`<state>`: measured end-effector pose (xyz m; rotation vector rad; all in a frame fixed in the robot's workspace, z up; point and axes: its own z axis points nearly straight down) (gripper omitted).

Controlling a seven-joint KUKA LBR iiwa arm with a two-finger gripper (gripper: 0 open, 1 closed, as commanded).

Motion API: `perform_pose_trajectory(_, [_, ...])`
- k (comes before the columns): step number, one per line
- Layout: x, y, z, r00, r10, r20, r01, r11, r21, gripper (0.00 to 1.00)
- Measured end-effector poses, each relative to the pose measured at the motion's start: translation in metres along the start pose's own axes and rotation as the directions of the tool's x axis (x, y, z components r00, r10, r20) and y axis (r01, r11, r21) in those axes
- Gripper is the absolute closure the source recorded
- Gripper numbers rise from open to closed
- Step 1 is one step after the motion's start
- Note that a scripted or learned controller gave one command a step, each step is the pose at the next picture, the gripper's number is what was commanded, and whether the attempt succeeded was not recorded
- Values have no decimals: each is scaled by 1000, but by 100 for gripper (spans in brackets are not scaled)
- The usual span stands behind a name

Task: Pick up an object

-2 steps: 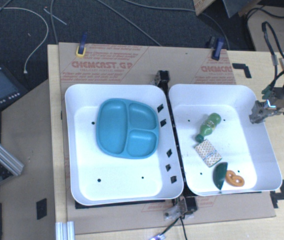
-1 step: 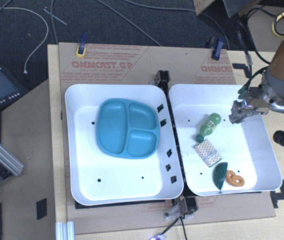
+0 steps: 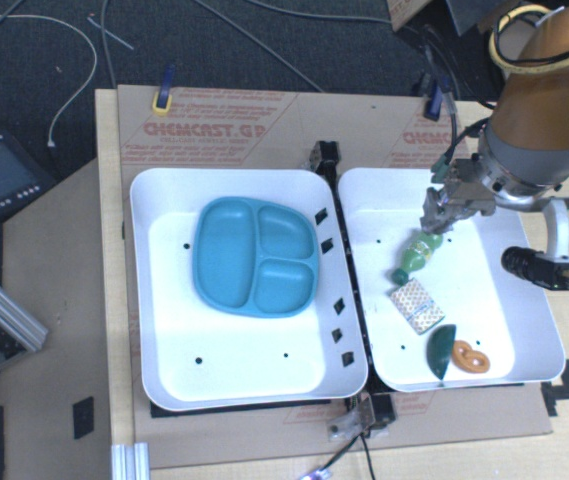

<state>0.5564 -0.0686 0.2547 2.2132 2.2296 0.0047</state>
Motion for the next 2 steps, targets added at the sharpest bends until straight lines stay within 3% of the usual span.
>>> perform_pose_trajectory(2, [122, 31, 10, 1000, 1, 0, -1, 1000, 0, 100])
